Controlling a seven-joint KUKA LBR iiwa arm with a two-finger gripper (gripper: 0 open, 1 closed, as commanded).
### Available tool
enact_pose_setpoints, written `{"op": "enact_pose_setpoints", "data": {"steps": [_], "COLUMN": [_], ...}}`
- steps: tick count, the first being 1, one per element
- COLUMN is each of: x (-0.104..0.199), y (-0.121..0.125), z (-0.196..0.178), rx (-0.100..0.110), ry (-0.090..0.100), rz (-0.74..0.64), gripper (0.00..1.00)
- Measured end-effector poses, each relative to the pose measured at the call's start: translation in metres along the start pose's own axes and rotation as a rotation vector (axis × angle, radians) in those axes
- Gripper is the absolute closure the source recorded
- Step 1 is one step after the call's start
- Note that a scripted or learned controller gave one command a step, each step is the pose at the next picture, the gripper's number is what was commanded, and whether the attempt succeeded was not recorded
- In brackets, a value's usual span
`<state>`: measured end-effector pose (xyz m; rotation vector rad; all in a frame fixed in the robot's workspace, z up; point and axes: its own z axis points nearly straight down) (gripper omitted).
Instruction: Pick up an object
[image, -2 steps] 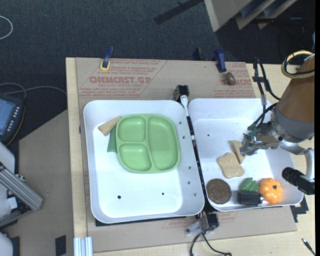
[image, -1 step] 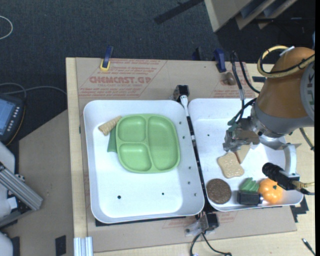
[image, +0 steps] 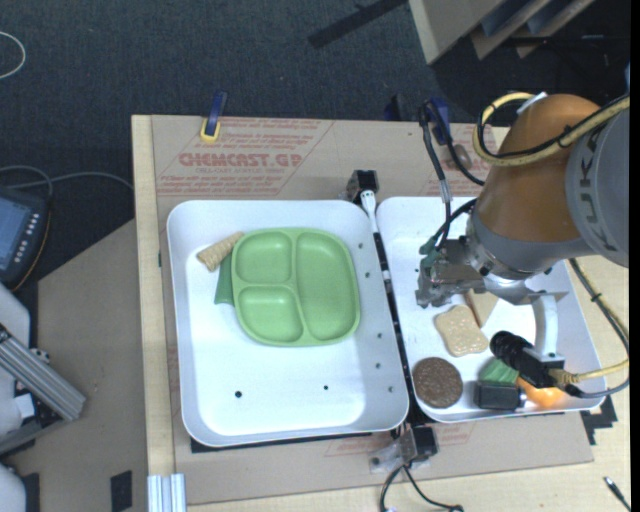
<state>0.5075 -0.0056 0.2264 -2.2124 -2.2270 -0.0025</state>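
My gripper (image: 434, 284) hangs over the left half of the right bin (image: 400, 225), under the arm's large orange band. Just below it in the view, a tan slice of toast (image: 460, 331) lies flat on the bin floor, apart from the gripper as far as I can see. A brown round cookie (image: 438, 381) lies near the bin's front left corner. At the front right are a green piece (image: 497, 372) and an orange piece (image: 546, 396). Nothing shows between the fingers.
The left bin (image: 200, 340) holds a green divided plate (image: 296, 285), which lies on a darker green sheet (image: 223, 287). A tan ridged wafer piece (image: 216, 252) rests at the plate's upper left. The two bins meet at a ridge (image: 385, 300) close to the gripper's left.
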Motion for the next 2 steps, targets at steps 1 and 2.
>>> {"op": "enact_pose_setpoints", "data": {"steps": [1,2], "x": [0.058,0.074], "y": [0.001,-0.002], "z": [-0.008,0.010], "rx": [-0.003,0.004], "ry": [-0.001,-0.002], "rz": [0.000,0.004], "gripper": [1.00,1.00]}}
